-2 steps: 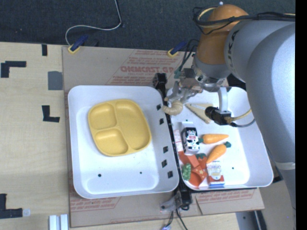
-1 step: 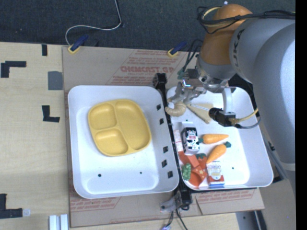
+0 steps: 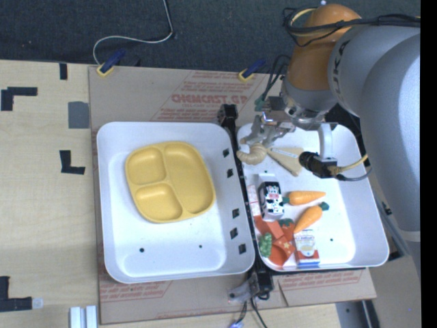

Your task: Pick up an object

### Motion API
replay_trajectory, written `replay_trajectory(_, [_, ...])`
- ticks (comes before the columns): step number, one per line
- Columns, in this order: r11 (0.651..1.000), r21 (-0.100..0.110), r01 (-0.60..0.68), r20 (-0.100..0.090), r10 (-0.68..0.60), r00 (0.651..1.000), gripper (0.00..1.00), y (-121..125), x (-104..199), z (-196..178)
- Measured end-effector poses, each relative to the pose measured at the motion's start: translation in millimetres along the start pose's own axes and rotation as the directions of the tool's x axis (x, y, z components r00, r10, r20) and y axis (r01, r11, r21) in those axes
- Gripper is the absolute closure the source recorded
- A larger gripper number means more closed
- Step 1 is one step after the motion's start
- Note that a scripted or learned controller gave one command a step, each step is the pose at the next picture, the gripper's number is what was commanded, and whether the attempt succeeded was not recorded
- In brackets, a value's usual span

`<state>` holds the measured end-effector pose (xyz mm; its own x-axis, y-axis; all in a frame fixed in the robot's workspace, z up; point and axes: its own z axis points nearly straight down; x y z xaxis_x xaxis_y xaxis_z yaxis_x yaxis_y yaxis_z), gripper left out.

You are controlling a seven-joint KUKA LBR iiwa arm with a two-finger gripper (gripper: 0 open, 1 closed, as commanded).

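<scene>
My claw (image 3: 263, 134) hangs low over the far left corner of the right bin (image 3: 355, 244), a cluster of dull metal parts under my orange wrist band. Its tips sit right at a pale, lumpy beige object (image 3: 254, 154) that looks like a soft or wooden toy with a long, flat cream handle (image 3: 287, 159) running off to the right. Whether my fingers are parted or closed on it I cannot tell, since the metal and the beige shape blur together there.

Just nearer the camera, in the same bin, lies a small black-and-white boxy piece (image 3: 272, 198) beside a narrow pale packet (image 3: 253, 198) along the left wall. To its right are two smooth orange carrots with green tips, the upper carrot (image 3: 305, 197) lying level and the lower carrot (image 3: 308, 218) tilted. Near the front wall is a pile of glossy red and orange pieces (image 3: 272, 241) and a small red-and-white carton (image 3: 306, 244).

The left bin (image 3: 123, 258), shallow, white and round-cornered, holds a matte yellow plastic tray (image 3: 169, 180) with three moulded compartments, turned at a slight angle. Both bins rest on a brown cardboard sheet (image 3: 164, 94) with red printing, laid over the pale wooden worktop (image 3: 41, 197).
</scene>
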<state>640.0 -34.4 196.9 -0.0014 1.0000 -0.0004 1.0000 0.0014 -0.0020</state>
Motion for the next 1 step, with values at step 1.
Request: replay_trajectory(1, [1.0,-0.001,-0.002,0.001,0.002,1.0,1.0,-26.5,-62.5,-9.7])
